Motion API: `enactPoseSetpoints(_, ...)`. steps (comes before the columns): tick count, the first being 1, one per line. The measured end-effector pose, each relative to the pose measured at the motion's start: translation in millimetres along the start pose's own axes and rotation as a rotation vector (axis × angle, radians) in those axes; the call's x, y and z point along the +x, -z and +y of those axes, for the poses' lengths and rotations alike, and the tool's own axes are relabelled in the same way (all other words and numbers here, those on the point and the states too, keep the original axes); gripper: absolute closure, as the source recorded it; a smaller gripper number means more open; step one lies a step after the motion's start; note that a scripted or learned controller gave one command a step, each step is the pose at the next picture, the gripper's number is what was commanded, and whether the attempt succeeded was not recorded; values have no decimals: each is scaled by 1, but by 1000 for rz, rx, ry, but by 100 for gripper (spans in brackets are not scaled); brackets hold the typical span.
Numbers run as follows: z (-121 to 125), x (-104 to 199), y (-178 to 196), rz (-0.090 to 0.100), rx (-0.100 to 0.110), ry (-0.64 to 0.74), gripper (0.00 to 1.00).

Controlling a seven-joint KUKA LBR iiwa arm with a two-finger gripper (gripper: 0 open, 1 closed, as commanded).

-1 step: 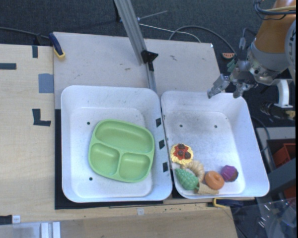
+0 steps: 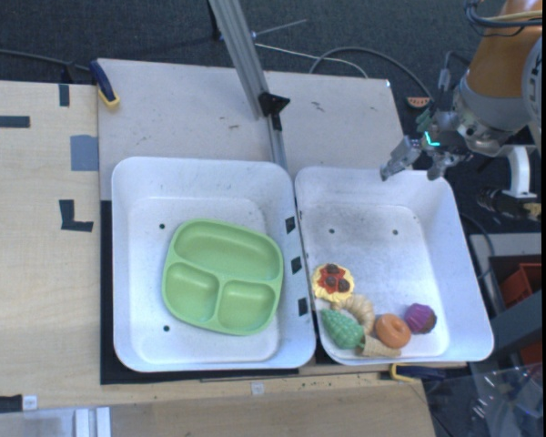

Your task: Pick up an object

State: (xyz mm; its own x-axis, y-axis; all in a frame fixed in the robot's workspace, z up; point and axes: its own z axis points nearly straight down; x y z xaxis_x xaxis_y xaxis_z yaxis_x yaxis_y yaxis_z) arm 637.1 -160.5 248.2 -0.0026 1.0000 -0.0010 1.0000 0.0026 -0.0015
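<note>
i have the end effector point(image 2: 409, 164) hanging over the far right corner of the right bin point(image 2: 455, 244), fingers spread apart with nothing between them. every candidate lies at the near end of that bin, well apart from the end effector: a flat red and yellow toy point(image 2: 333, 281), a green one point(image 2: 343, 329), a tan piece point(image 2: 360, 309) between them, an orange ring point(image 2: 392, 330) and a small purple piece point(image 2: 420, 317).

my judgement is that the purple piece is the cleanest pick, since it sits at the right edge of the cluster, only just beside the ring. to do it well i'd bring the fingers straight down over it, lined up so one finger drops into the gap on the ring's side and the other on the bin-wall side, and close only once low enough. the green, tan and orange ones touch or overlap, so a grab there could push them around.

the green tray point(image 2: 224, 276) in the left bin looks too broad for these fingers.

the arm is cut off at the frame edge, and the toys are too small to tell their exact shapes. whether something tan lies under the ring i can't tell.
</note>
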Motion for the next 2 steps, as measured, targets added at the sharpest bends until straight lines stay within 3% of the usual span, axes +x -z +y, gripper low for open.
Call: enactPoseSetpoints(2, -17, -2, -121, 1, 7, 0, 0)
